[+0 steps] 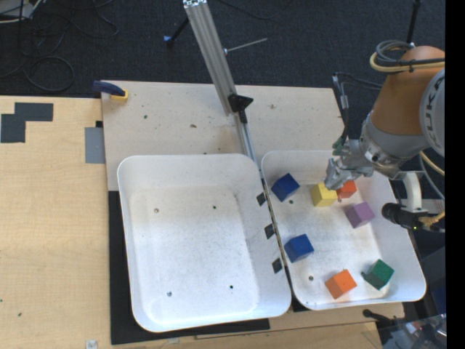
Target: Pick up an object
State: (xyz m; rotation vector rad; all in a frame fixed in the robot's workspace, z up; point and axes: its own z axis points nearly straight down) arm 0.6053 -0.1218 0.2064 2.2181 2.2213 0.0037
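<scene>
seven small blocks lay in the right bin [407, 286]: two blue cubes [285, 187] [298, 247], a yellow cube [324, 195], a red block [348, 189], a purple cube [359, 214], an orange cube [340, 283] and a green cube [378, 274]. the gripper [338, 174] was low over the far part of this bin, just above the yellow cube and beside the red block, and i could not tell how it stood or if it held something. the left bin [138, 173] was just beside the right one.
</scene>
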